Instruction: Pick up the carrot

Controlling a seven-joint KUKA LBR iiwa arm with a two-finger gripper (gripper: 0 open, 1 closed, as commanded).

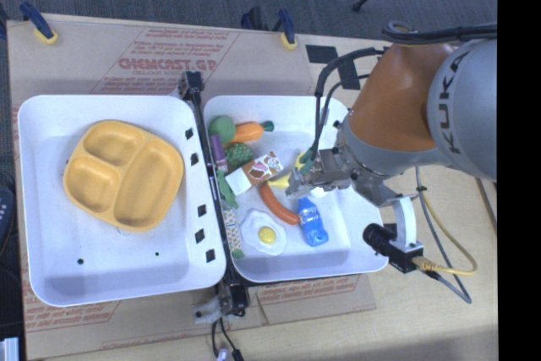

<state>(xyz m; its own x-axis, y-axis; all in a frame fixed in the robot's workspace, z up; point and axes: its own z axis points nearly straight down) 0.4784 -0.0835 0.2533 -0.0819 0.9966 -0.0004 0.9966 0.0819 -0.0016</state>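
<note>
The carrot (246,132) is orange with a green stem end and lies at the back of the right bin (338,258), pointing right. My gripper (301,180) hangs low over the middle of that bin, to the right of and nearer than the carrot, about a hand's width from it. It sits just above a blue bottle (312,223) and the right end of an orange sausage (276,204). Nothing is visibly held.
Around the carrot lie a green fruit (223,128), a bumpy green vegetable (237,155), a printed snack box (266,166) and a fried egg (264,235). The left bin (42,266) holds a yellow divided plate (124,173). A black divider (207,182) separates the bins.
</note>
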